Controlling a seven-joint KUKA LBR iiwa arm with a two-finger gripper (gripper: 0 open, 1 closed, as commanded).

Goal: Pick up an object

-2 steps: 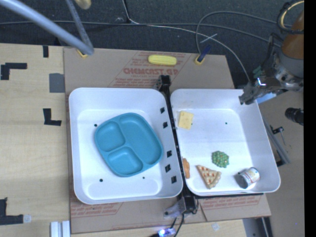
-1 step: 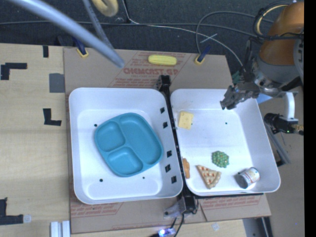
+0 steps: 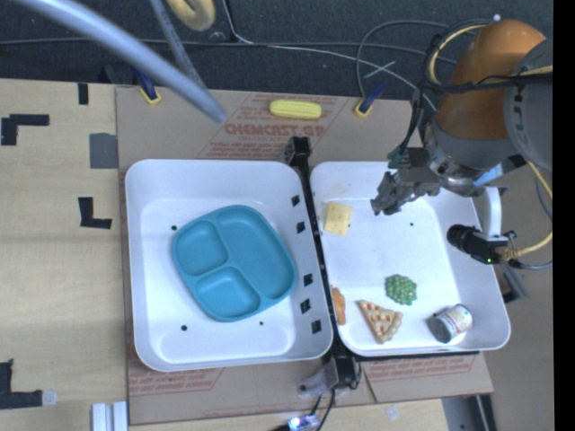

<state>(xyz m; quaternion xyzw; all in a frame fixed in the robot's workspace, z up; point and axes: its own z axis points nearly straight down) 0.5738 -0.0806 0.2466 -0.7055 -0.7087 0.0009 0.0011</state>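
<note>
Arm (image 3: pixel 530 88) body is grey, with a rounded glossy orange band (image 3: pixel 490 70) above the wrist. Thin black and yellowish cables (image 3: pixel 422 52) loop around the orange section. Wrist end is silver-grey metal, carrying a dark, blocky pincer (image 3: pixel 388 200). A small black cylindrical module (image 3: pixel 472 243) sits on a white bracket beside it.

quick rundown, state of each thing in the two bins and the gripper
gripper: over the right bin's upper part, holding nothing visible
cheese piece: lying flat, right bin, near the divider
broccoli: resting on the right bin floor
pizza slice: lying flat, near the front wall
can: tipped on its side, front right corner
orange piece: against the left wall of the right bin
blue plate: flat in the left bin
</note>
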